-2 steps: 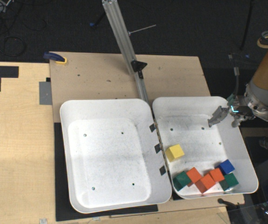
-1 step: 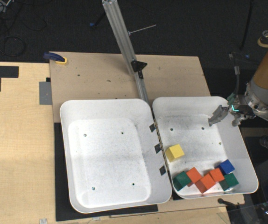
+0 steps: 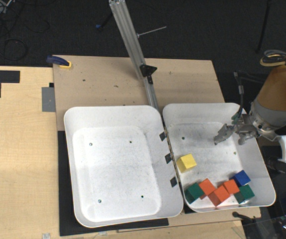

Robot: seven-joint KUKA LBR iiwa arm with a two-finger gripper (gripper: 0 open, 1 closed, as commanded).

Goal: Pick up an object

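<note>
My gripper [image 3: 232, 136] hangs over the upper right part of the right bin [image 3: 203, 114], fingers spread open with nothing between them. A yellow cube [image 3: 187, 162] lies by itself near the bin's left wall, below and left of the gripper. Along the bin's front edge sits a cluster of blocks: a green cube [image 3: 195, 191], an orange cube [image 3: 207, 186], a red block [image 3: 218, 196], another orange cube [image 3: 231, 187], a blue cube [image 3: 241, 178] and a second green cube [image 3: 244, 194]. The gripper is well apart from all of them.
The left bin [image 3: 115, 166] adjoins the right one, joined by black clips [image 3: 169, 157]. A slanted metal rail [image 3: 133, 49] rises behind the bins. A small blue and yellow clamp [image 3: 59, 61] lies at the bench's back left corner.
</note>
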